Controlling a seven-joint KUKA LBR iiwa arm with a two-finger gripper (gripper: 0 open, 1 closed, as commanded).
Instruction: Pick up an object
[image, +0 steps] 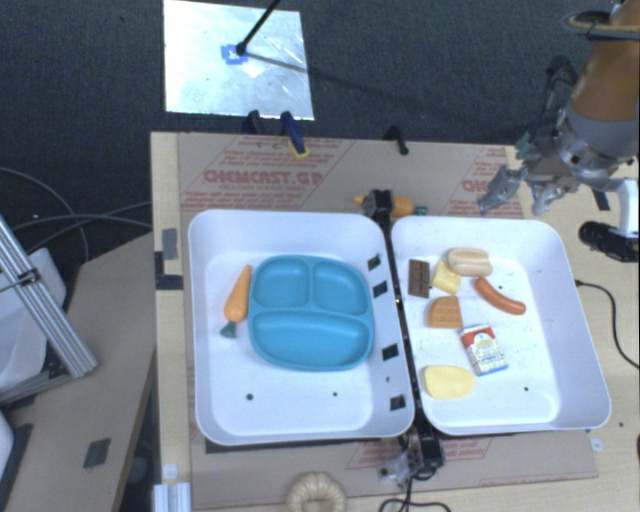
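Two shallow white bins sat side by side on the bench in my camera view: the left bin (215, 400) and the right bin (560, 390), touching along a black-clipped seam.

Left bin, as I logged it: one blue plastic divided plate (308, 310) with three compartments, lying flat near the bin's middle; one orange toy carrot (238, 293) with a green stub, just beside the plate's left edge, tilted with the stub toward the near side.

Right bin, seven items clustered in its left half: a dark brown chocolate-bar piece (419, 277) by the seam; a tan bread roll (469, 262); a pale yellow cheese wedge (446, 280) touching the roll's lower left; a red-orange sausage (499, 296) lying aslant to the right of the roll; an orange-brown toast slice (445, 313); a small red-and-white carton (484, 350); a pale yellow rounded slice (448, 381) nearest the front.

Gripper (521, 190): I saw it hovering beyond the right bin's far right corner, over the cardboard, well apart from every item. Its two fingers stood spread apart, with nothing between them. The grey arm (605, 95) with the orange band rose toward the upper right.
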